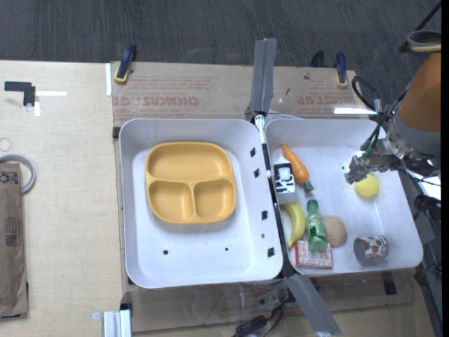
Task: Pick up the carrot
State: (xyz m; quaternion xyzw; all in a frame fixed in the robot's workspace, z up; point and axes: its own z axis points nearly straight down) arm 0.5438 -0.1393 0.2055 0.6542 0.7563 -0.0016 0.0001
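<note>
Hovering low at the right side of the right-hand bin (pixel 393 135), gripper (pixel 356 173) sitting just above and touching the edge of a yellow lemon (pixel 367 186). Too small and dark to judge how wide the tool is standing, so cannot tell; nothing visibly caught in it.

Lying well off to the gripper's left, carrot (pixel 296 165), slanting along the bin's left wall, thick orange end toward the far rim, green tip toward the near side, just beside a white black-printed card (pixel 283 179).

Judging the step as the approach, hardly begun. Needing a sideways run across open white floor, then a descent over the carrot's thick middle, closing across its width rather than along its length. Watching the divider: little room between carrot and wall, so risking a finger landing on the card or the rim. Smooth, tapered body likely slipping if pinched near the tip.

Crowding the near-left corner from the gripper: banana (pixel 295 222), green bottle (pixel 315 225), a red-edged packet (pixel 312 256) beneath, a brown roundish item (pixel 336 231). Standing nearer, a small printed can (pixel 370 248).

Resting beyond, in the left bin (pixel 133 209), a yellow divided plate (pixel 190 182). Pale wood bench (pixel 56 209), dark carpet behind.
</note>
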